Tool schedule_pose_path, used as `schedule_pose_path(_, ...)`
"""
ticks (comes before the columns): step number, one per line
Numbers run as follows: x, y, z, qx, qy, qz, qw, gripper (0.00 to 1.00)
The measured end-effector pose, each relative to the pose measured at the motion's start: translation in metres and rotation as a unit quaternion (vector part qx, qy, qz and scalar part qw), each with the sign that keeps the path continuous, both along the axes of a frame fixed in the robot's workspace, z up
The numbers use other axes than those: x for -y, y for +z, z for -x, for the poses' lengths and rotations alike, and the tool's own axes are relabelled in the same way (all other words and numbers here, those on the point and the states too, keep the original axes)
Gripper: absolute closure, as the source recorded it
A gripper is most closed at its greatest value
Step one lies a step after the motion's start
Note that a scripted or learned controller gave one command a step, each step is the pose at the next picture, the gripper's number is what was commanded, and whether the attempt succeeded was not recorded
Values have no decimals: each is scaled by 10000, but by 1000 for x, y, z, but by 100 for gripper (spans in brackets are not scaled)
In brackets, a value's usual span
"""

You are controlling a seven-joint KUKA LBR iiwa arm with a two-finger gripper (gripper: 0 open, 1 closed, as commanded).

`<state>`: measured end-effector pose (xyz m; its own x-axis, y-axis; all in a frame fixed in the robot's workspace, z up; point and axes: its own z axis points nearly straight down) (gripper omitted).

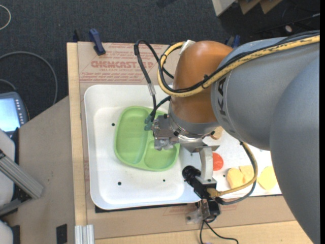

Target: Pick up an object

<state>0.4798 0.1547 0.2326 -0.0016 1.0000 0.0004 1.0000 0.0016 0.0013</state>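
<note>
A light green divided plate lies in the left white bin. My gripper hangs over the plate's right rim, under the orange wrist band, and hides that part of the plate. In the right bin lie a small red-orange piece, a yellow blocky piece and a pale yellow piece. A tan bit peeks out from beneath the arm. I see nothing lifted off either bin floor.
The big grey arm covers most of the right bin. Black and yellow cables loop over the left bin's far edge. A black cable mount sits at the divider between the bins.
</note>
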Motion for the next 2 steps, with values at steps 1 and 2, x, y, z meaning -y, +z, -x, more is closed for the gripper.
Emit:
schedule_pose_path(1,0,10,0,2,4,1,10000,100)
schedule_pose_path(2,3,18,-16,3,-2,2,10000,100)
